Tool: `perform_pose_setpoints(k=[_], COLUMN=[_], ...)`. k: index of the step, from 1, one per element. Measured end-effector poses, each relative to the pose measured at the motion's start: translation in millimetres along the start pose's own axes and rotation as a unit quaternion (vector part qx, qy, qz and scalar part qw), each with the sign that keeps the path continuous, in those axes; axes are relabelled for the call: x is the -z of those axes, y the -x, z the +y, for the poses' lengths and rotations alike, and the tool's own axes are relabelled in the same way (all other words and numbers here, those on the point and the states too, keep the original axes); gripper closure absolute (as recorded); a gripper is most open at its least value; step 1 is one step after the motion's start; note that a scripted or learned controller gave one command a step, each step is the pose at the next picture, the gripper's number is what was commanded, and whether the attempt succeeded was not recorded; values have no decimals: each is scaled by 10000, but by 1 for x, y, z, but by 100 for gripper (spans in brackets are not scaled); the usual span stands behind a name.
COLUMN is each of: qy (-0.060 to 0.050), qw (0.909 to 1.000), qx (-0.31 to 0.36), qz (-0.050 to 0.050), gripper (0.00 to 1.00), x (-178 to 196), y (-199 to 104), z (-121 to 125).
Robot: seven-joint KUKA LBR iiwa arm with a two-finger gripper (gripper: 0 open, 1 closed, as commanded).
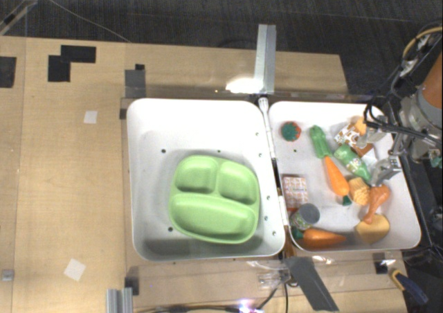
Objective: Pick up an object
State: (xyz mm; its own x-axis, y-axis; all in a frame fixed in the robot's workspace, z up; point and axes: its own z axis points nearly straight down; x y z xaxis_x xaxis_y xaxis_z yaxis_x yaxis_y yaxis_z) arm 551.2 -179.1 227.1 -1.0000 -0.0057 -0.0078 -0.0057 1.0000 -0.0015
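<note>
Hovering my gripper [387, 170], finger state indeterminate; orange carrot [336, 177] lies at nine o'clock, long axis twelve-to-six.

A green plate [214, 199] with three parts is seen in the left bin [149, 128]. The wooden bench [62, 187] is seen at nine o'clock.

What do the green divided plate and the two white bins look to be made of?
The green divided plate looks like moulded plastic, matte: uniform colour, soft rounded compartment edges. The left bin and right bin look like thin formed plastic, slightly glossy with rounded corners, though painted metal is possible.
</note>
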Motion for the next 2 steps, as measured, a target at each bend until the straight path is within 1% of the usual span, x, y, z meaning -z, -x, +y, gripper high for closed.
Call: perform_pose_setpoints(k=[1, 2], qy=[26, -5], qw=[9995, 9994], qx=[318, 349], qz=[57, -45], gripper=[0, 100], x=[-128, -111], y=[-5, 2], z=[29, 29])
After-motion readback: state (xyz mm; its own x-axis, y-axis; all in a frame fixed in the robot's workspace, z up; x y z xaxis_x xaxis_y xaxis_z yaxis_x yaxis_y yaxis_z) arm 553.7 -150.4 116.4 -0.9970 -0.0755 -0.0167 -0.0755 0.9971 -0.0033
